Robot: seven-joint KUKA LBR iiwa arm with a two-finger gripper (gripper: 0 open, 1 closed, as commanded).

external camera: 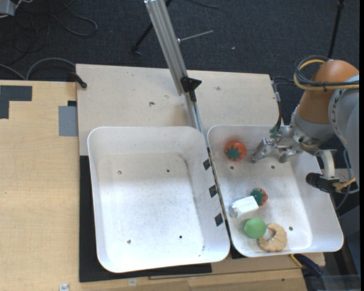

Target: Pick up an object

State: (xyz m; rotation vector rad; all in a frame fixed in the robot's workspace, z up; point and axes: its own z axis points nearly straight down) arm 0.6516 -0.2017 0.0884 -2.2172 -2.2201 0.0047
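Note:
My gripper (268, 157) hangs over the upper part of the right bin (320, 223), open, with nothing between its fingers. Just to its left lies a red tomato-like object with a green top (233, 151), apart from the fingertips. Lower in the same bin sit a small red and green piece (259, 195), a white block (244, 207) touching it, a green ball (254, 228) and a tan ring (273, 237) beside the ball.
The left bin (109, 162) adjoins the right one along a divider with black clips (213, 190). A slanted metal rail (170, 47) rises behind the bins. The grey arm with its orange band (327, 86) enters from the right.

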